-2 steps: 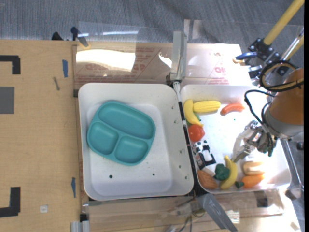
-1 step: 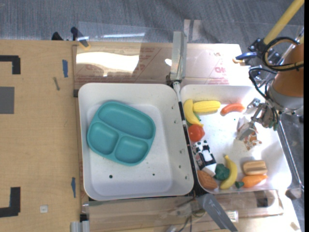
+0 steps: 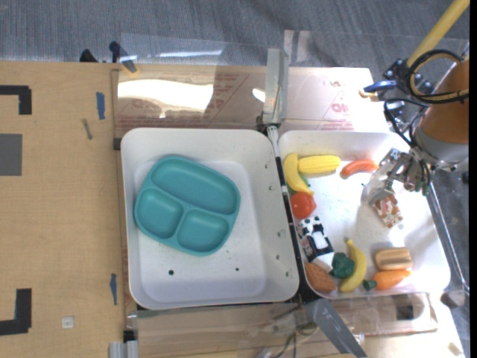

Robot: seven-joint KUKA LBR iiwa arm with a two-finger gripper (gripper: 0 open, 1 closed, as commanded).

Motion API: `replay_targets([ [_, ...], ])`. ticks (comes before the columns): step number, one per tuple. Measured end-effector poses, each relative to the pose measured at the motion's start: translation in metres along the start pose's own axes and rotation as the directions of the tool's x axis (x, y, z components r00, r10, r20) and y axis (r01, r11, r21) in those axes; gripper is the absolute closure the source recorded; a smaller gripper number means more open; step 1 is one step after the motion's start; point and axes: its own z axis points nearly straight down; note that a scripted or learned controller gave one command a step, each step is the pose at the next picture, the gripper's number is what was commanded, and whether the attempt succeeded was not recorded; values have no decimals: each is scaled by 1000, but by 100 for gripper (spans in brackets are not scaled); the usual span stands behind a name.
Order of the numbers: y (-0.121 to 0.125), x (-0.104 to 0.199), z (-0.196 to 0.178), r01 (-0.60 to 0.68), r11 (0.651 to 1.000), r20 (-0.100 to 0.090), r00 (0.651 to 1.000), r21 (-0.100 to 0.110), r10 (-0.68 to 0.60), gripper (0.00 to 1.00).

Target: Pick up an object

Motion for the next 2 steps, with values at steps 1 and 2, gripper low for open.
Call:
replay_targets([
  [1,-1,0,1,0,1000,-1,1000,2,0,0],
  [2,22,39,13,-32,999,-10,999,7,32,0],
])
